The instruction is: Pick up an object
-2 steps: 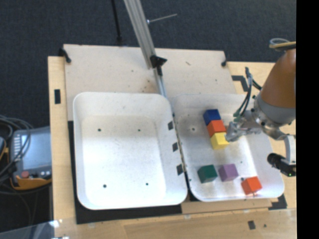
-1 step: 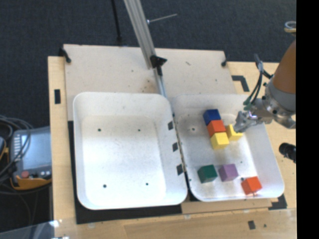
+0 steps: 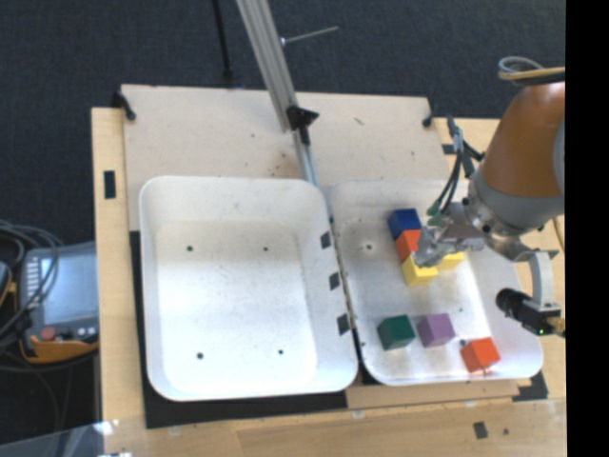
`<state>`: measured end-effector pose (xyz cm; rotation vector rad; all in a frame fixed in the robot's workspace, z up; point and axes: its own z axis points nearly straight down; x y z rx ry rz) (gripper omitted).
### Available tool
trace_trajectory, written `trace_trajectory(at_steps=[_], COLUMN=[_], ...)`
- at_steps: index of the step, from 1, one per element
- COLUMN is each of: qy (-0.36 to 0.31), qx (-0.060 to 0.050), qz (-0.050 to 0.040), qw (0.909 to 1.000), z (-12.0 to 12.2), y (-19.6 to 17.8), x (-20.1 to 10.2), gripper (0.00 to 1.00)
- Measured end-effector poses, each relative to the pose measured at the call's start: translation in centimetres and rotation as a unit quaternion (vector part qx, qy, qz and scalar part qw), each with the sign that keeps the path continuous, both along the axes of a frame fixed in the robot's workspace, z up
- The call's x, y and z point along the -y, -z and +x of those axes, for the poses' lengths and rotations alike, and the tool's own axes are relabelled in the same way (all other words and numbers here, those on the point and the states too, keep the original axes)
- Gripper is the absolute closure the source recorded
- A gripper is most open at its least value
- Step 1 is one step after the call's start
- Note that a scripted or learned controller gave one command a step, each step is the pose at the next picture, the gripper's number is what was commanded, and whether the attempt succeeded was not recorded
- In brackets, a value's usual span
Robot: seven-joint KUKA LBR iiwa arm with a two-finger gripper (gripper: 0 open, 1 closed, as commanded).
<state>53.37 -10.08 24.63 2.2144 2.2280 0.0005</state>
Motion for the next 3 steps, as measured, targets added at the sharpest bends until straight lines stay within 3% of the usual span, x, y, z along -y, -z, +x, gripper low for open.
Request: trace_trajectory(at_steps=[2,3], qy=[-0.001,-0.002], qx=[0.0,0.001], qz=[0.0005,0.0013], qw=[1.0,1.0], z=[-0.6,-1.0], y=[2.0,1.3], x=[-10.3,-16.4], gripper=[1.0,1.0])
